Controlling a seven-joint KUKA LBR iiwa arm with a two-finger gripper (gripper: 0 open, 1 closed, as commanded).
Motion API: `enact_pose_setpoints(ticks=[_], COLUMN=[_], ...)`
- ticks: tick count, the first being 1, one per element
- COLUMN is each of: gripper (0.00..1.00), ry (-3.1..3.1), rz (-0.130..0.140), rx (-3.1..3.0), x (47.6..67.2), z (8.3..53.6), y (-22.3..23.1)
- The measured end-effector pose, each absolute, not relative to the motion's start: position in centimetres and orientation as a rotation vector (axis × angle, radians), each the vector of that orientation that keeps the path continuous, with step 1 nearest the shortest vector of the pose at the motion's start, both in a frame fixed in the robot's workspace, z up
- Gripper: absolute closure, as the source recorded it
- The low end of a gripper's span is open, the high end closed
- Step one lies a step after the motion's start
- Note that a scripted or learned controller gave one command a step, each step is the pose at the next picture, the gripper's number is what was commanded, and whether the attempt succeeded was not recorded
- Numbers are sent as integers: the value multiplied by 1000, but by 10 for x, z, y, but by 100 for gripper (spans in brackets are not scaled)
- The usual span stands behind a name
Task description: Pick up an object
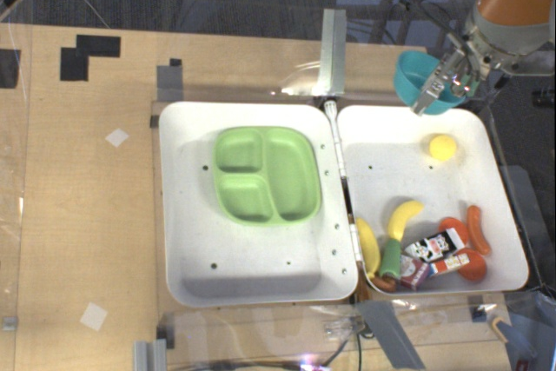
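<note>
Right bin (486,143): 2 bananas (402,218), 1 lemon (442,147), 1 teal cup (417,76) in jaws

A green divided tray (264,175) lies in the left white bin (187,265) on the wooden desk (78,213).

**Bench Layout**

Two bins sit side by side. The left bin (187,274) holds a divided tray (265,175) at centre. In the right bin (382,143), a ball (442,147) lies at 1 o'clock; bananas (402,218), a carton (432,249) and a sausage (478,229) cluster at 6 o'clock.
</note>
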State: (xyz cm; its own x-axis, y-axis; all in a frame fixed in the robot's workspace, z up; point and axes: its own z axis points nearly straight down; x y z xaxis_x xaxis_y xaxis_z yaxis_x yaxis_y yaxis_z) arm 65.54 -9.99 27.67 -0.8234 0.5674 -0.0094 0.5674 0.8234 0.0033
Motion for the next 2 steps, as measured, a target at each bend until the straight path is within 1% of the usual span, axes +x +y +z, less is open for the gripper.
enact_pose_setpoints(ticks=[1,2], gripper=[100,100], ry=[2988,3137], rz=[4,-3], rx=[915,173], x=[657,631], z=[289,190], y=[-96,-209])
